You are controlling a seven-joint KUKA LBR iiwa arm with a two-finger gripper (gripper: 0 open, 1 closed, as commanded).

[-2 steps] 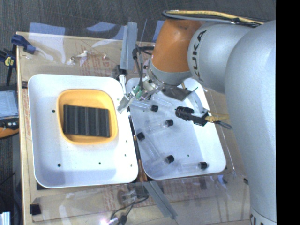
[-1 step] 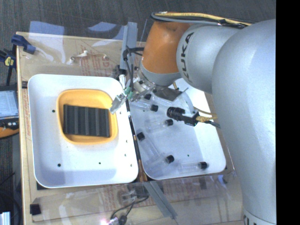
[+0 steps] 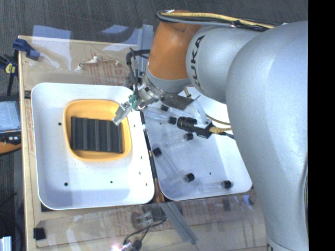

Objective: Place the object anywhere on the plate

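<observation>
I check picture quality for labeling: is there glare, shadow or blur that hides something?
Camera view: soft shadow along the near side of the left bin; the clear items in the right bin are faint against white; the gripper looks slightly blurred over the yellow plate.

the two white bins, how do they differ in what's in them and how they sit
The left bin holds a yellow plate with a dark ribbed insert; the right bin holds scattered clear tubes with black caps. The left bin lies in full view, while the arm covers the right bin's upper part. The gripper hangs over the plate's right edge in the left bin, not over the right one. Both are shallow, white and set side by side.
</observation>
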